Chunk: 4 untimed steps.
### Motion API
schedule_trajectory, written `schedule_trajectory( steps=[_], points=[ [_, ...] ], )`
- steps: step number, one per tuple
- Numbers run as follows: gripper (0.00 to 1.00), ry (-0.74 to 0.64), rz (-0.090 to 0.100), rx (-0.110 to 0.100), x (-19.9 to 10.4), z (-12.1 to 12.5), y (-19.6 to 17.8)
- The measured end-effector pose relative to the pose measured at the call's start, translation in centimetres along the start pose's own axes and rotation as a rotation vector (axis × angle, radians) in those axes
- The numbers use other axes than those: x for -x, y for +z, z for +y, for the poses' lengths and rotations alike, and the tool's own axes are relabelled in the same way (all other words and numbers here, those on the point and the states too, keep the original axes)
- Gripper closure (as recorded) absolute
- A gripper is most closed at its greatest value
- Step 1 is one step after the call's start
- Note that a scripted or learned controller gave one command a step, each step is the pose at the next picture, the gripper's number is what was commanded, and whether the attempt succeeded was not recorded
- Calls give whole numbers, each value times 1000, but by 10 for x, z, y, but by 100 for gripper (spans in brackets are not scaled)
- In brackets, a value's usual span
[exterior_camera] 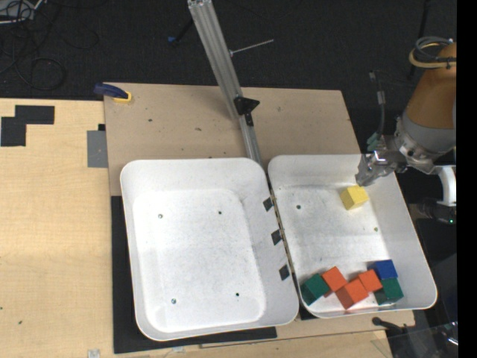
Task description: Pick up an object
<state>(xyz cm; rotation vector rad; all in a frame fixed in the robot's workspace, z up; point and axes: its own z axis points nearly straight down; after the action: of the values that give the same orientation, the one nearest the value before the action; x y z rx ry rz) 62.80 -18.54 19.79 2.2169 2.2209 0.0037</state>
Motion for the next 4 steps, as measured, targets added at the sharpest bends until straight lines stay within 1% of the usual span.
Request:
schedule_trajectory(
  steps=[1, 2, 3, 4],
  points=[
    [100, 0, -1, 0, 1, 1, -53],
    [100, -3, 4, -8, -56, -20, -55],
    [100, -2, 4, -9, -109, -31, -55],
    [100, -2, 3, -11, -157, -60, -42]
  ],
)
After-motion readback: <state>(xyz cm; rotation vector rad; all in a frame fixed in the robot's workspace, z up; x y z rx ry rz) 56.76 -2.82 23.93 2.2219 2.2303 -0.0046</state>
